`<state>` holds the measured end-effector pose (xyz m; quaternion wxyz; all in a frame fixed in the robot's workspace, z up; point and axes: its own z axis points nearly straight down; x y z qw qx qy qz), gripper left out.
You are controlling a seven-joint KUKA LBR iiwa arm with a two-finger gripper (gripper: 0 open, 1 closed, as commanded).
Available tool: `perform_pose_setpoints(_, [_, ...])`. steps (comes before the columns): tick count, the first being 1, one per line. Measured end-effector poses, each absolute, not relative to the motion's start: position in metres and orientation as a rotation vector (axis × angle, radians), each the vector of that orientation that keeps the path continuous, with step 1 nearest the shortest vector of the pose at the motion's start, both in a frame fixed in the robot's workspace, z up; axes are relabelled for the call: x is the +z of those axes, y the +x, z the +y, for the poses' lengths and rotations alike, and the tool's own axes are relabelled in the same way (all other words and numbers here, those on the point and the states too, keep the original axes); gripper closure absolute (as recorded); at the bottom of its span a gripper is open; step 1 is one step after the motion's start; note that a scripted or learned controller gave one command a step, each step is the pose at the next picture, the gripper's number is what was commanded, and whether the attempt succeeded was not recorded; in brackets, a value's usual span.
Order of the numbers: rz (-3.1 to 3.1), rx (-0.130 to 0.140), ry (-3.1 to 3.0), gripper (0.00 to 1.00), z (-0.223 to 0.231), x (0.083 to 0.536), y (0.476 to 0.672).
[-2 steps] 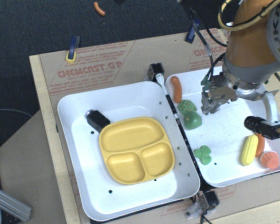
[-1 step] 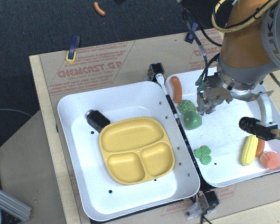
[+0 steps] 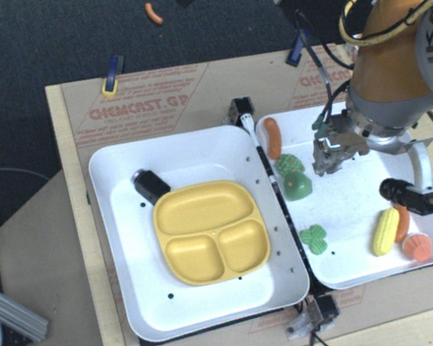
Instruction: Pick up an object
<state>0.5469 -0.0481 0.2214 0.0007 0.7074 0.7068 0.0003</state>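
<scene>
Tool (image 3: 332, 158) hangs low over the right bin (image 3: 358, 267), just right of the green toy vegetable (image 3: 294, 178); whether its fingers grip anything, I cannot tell. Yellow divided tray (image 3: 210, 231) fills the left bin (image 3: 122, 226).

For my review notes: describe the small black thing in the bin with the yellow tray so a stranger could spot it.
Find the left bin, which holds a yellow tray. Just off the tray's upper left corner lies a black cylinder, the one dark item on that white floor.
</scene>
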Motion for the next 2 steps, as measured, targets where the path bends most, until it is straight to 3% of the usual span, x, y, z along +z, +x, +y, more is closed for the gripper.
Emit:
perform_pose_setpoints(1, [2.226,0.000,2.221,1.00,-0.033,0.227,0.536])
perform_pose_setpoints(2, [2.225,-0.004,2.223,1.00,-0.034,0.215,0.543])
